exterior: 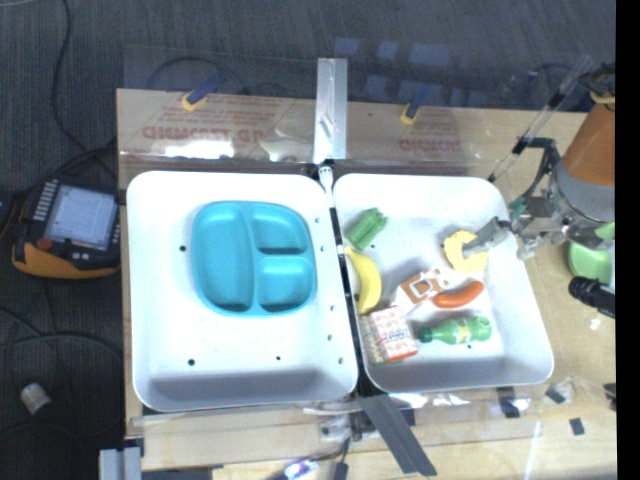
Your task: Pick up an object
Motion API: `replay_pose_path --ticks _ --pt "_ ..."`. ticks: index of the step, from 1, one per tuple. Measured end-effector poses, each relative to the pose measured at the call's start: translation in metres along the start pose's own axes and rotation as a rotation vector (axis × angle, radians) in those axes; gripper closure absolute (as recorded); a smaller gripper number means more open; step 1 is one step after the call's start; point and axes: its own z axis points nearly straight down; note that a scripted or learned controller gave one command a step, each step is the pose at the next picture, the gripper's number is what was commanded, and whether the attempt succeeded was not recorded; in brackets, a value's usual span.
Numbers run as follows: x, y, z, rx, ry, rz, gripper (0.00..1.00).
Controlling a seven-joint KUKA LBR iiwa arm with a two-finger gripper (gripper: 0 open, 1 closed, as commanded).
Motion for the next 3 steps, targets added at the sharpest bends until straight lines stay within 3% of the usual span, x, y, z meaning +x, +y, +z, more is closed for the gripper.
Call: replay_pose_path --ticks 1,2,3 --pt "-0.002 0.038 0.041 -0.040 -0.014 0.008 0.00" --pt "0.000 0.037 0.043 -0.048 -0.014 0.036 0.00" --pt "0.002 0.019 0.045 -0.054 -0.015 0.120 0.00"
